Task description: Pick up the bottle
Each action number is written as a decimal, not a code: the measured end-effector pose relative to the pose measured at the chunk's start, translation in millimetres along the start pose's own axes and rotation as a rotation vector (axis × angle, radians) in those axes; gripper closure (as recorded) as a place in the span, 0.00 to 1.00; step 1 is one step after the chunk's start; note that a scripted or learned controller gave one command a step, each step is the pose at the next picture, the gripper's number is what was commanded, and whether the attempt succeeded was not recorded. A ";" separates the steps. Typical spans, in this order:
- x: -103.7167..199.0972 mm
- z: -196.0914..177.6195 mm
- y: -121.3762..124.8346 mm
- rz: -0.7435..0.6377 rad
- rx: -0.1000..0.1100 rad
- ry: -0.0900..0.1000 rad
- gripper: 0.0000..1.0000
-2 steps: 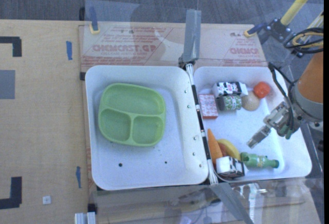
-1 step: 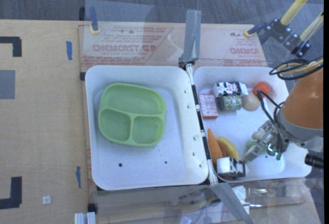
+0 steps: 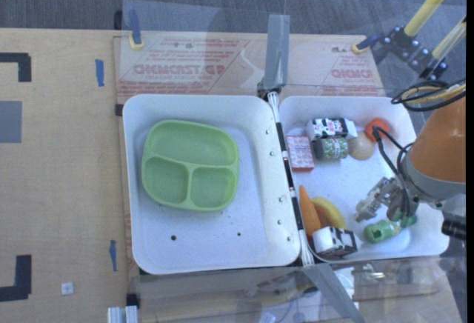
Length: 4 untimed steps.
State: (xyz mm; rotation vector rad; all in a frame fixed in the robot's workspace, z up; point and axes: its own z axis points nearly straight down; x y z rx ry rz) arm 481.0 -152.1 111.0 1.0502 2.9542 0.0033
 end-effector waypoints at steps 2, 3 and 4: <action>-81.5 20.9 -2.2 -0.133 0.002 -0.001 0.00; -35.1 24.1 -35.3 -0.187 0.001 0.001 0.00; -37.8 12.4 -34.0 -0.185 -0.002 -0.009 1.00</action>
